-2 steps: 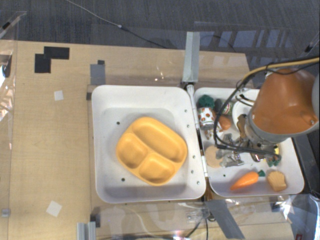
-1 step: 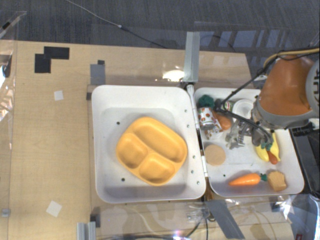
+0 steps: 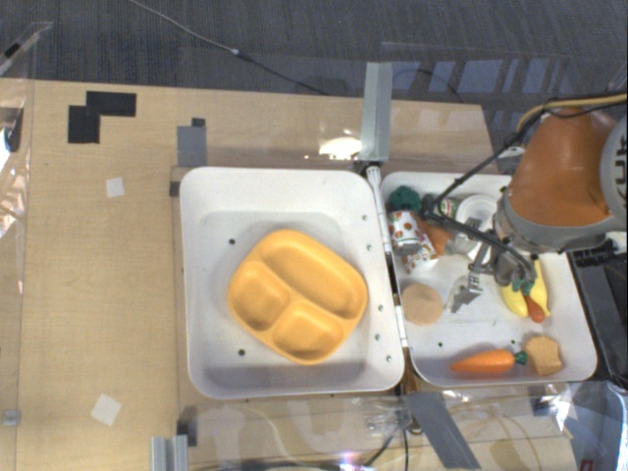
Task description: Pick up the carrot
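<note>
The carrot [image 3: 483, 362], orange with a green top at its right end, lies flat near the front edge of the right bin [image 3: 579, 366]. My gripper [image 3: 467, 292] hangs over the middle of that bin, a short way behind the carrot and slightly to its left, not touching it. Nothing shows in the gripper. The orange-banded wrist [image 3: 554, 180] covers the bin's far right part.
Around the gripper lie a tan round disc [image 3: 423, 304], a patterned can [image 3: 408, 236], a green item [image 3: 402, 200], a banana [image 3: 517, 298] and a tan bread piece [image 3: 544, 353] beside the carrot's top. The left bin [image 3: 196, 263] holds a yellow divided plate [image 3: 297, 294].
</note>
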Robot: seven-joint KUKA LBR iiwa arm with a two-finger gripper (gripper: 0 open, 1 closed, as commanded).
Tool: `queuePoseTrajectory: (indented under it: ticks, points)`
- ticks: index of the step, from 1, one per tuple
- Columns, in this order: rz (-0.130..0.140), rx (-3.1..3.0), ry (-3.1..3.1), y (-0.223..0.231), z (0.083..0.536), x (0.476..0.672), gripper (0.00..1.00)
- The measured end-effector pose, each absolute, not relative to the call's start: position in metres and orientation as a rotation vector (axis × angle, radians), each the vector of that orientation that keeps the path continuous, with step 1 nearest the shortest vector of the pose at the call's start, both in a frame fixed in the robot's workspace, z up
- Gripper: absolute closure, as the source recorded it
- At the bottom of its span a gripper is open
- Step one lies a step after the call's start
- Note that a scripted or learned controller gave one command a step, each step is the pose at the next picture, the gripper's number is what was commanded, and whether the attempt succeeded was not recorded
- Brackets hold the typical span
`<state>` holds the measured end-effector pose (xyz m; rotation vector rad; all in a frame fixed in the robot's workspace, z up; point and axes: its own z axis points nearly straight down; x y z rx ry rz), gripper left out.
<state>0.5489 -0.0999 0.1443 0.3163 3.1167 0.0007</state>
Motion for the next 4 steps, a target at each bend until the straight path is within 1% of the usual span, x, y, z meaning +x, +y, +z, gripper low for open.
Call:
queuePoseTrajectory:
  ticks: [1, 2, 3, 4]
  points:
    - [0.003, 1.244, 2.878, -0.097, 0.100, 0.571, 0.00]
    - [0.001, 1.020, 2.964, -0.121, 0.107, 0.500, 0.00]
    - [0.003, 1.002, 2.960, -0.093, 0.090, 0.492, 0.00]
    - [0.006, 1.001, 2.963, -0.108, 0.089, 0.546, 0.00]
